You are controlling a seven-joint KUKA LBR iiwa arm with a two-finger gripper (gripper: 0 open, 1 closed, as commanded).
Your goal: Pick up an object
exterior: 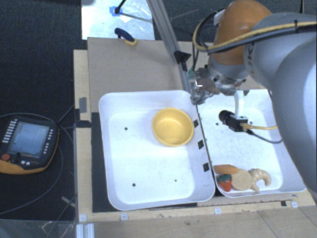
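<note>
- The grey robot arm with the orange band [247,19] reaches in from the right and hangs over the far end of the right white bin [233,150]
- Its gripper [199,95] is low at the far edge, close to the wall where the two bins meet; I cannot tell how it stands, because the wrist covers it
- A round yellow plastic bowl [173,126] stands upright in the left white bin [124,182], toward its far right part and near the dividing wall
- In the near corner of the right bin lie small toy foods close together: a pale croissant shape [260,176], a round beige piece [241,181] and a red-orange piece [226,182]
- A yellow and grey control pendant [27,144] lies on the dark floor at the left, well apart from the bins
</note>
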